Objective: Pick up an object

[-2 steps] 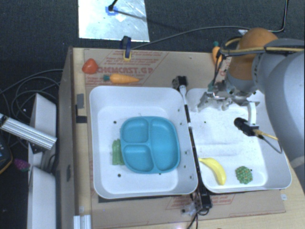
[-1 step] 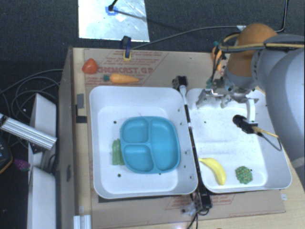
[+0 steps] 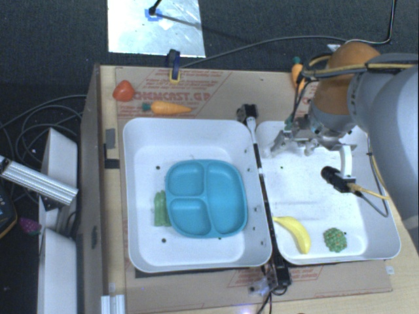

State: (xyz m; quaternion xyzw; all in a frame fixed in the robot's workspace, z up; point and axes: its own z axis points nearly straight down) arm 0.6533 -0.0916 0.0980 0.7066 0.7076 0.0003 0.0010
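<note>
In the right bin, a yellow banana lies near the front edge, with a green broccoli-like piece just to its right. My gripper hangs over the far part of this bin, well behind both objects and apart from them. The grey arm and its orange band cover the bin's far right corner. I see nothing held in the gripper.
The left bin holds a blue divided plate with a green piece against its left side. A carrot and a red tomato-like object lie on the cardboard behind the bins. A black cabled part sits over the right bin.
</note>
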